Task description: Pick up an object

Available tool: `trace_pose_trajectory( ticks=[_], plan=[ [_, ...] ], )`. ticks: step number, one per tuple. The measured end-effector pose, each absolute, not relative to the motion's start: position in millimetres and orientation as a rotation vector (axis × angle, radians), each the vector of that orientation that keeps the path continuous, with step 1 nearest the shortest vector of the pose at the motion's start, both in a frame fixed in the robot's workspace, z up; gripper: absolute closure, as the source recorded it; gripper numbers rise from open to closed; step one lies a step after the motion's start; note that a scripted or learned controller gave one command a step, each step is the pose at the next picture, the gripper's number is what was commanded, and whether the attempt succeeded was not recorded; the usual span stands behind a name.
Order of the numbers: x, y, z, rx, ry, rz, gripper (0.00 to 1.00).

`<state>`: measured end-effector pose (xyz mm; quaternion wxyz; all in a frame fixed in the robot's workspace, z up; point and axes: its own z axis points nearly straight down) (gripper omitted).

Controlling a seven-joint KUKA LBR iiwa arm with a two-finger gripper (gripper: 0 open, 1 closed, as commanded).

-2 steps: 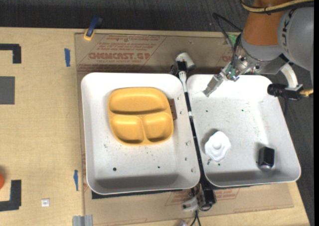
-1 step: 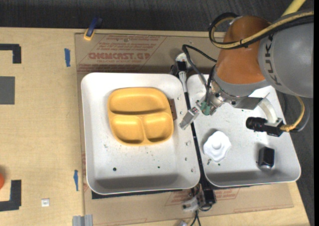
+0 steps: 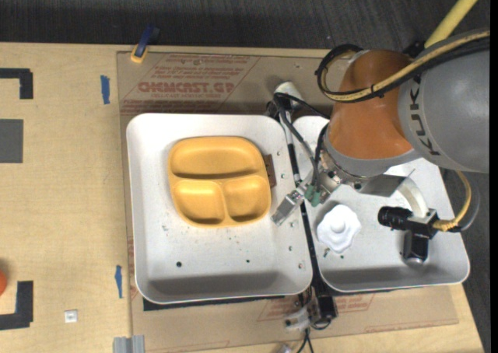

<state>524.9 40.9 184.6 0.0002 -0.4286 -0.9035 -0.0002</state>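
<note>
"KUKA" lettering, partly cut off, on grey arm (image 3: 455, 103); red print on cardboard (image 3: 187, 83) illegible.

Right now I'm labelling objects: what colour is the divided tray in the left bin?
Yellow-orange, plain, seen clearly in the camera view: the divided tray.

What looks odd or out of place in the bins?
Dark specks dot the floor of the left bin below the yellow tray, like crumbs or dirt. Nothing looks spilled or broken.
</note>
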Motion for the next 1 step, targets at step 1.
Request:
trace_pose_trajectory(
  ticks=[1],
  plan=[
    [569.4, 68.1, 185.0, -0.924, -3.007, -0.003, 0.00]
  ],
)
